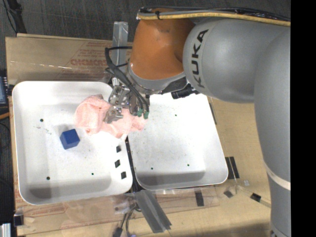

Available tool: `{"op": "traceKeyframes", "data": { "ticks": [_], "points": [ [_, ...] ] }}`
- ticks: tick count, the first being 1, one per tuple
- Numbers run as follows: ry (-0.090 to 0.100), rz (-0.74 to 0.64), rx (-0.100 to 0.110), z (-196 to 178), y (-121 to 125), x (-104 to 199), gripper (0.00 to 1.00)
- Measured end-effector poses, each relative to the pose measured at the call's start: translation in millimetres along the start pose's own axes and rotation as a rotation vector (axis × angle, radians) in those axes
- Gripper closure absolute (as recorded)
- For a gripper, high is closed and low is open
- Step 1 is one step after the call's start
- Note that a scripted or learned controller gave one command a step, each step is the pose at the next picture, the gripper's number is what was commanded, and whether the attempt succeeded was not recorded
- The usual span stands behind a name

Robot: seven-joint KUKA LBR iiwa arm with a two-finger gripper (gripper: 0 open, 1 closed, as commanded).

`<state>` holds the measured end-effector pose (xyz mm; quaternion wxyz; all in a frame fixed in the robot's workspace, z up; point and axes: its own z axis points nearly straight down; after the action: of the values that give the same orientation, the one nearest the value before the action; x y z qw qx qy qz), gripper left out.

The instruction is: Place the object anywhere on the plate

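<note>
The gripper [117, 108] hangs over the pink cloth [101, 116], which lies crumpled in the left bin [29, 147], just right of the blue block [70, 138]. Whether its pincer grips is impossible to tell. The pick-up looks underway; lifting comes next. "KUKA" marks the arm [217, 53].

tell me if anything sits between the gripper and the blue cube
Nothing solid. The gripper sits over the pink cloth in the left bin; the blue cube lies just beyond the cloth's edge, on bare bin floor. I see no plate.
</note>
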<state>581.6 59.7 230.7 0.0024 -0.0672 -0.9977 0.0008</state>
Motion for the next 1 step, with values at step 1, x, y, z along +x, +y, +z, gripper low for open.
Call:
{"op": "traceKeyframes", "data": {
  "ticks": [1],
  "points": [
    [0.0, -0.134, 0.0, 11.0, 37.5, 37.2, 1.0]
  ]
}}
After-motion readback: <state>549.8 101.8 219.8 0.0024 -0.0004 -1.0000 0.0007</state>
